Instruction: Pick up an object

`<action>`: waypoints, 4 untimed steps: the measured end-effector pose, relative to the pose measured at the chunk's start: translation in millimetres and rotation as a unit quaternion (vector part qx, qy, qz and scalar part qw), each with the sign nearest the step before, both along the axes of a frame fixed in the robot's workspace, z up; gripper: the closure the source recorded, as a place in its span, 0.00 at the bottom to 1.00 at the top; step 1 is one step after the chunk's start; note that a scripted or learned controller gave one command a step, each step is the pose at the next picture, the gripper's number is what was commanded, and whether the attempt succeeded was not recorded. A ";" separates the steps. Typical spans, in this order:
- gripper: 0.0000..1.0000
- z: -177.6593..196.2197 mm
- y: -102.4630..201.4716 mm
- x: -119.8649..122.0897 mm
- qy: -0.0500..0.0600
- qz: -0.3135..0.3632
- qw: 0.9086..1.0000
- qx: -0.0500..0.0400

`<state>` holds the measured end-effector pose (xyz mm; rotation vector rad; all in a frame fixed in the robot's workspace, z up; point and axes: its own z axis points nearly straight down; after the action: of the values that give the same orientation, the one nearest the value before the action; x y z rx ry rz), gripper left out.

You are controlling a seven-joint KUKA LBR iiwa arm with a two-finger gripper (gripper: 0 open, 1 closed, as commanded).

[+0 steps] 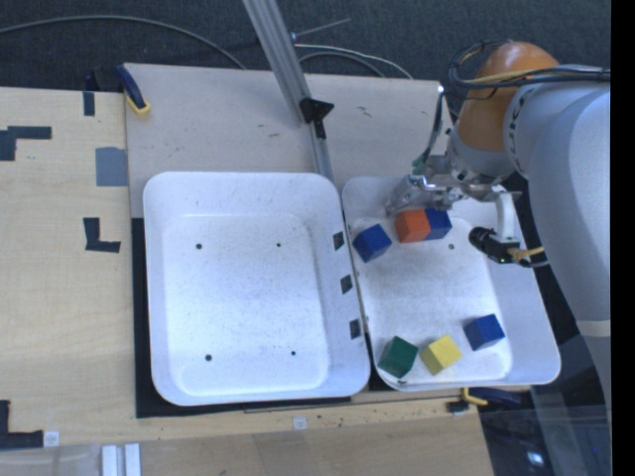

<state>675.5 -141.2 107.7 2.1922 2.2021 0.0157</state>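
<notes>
One fixed camera looks down at a slant from above the pale wooden bench [60, 296], far enough to take in both shallow white plastic bins [169, 296], with the grey arm [571, 167] entering from three o'clock.

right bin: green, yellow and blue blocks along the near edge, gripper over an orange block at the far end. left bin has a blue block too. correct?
One error: in the camera view the left bin holds no block. The second blue block lies in the right bin, beside the orange block under the gripper. The rest stands.
</notes>
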 end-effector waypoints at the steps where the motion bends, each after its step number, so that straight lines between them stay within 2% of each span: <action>1: 0.00 0.1 41.8 -16.8 -0.003 0.000 1.000 0.001; 2: 0.00 0.2 44.2 -35.7 -0.006 -0.001 1.000 0.002; 3: 0.00 0.2 31.2 -60.0 -0.006 0.000 1.000 0.004; 4: 0.00 -12.7 13.7 -13.3 0.012 -0.001 1.000 0.008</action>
<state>662.2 -127.5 95.0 2.2135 2.2205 0.0082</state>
